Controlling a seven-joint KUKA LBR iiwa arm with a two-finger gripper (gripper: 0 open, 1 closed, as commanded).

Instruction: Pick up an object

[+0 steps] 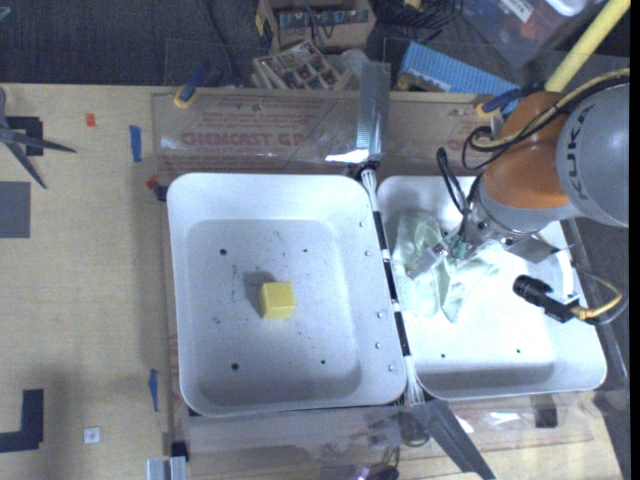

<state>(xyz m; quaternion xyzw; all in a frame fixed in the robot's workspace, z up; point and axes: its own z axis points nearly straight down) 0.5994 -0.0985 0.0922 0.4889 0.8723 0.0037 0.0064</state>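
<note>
A small yellow block (278, 300) lies near the middle of the left bin (200, 208). In the right bin (520, 358) a crumpled, pale green see-through piece of plastic (428, 266) lies against the left wall. My gripper (458, 246) hangs low over the right edge of that plastic, under the orange band of the arm (530, 173). The wrist hides the fingers, and I cannot tell whether the plastic is between them.
A black cable plug with a yellow tip (545, 298) hangs over the right bin beside the arm. A clear panel (260, 133) stands behind the bins. The divider between the two bins (388, 278) runs just left of the plastic.
</note>
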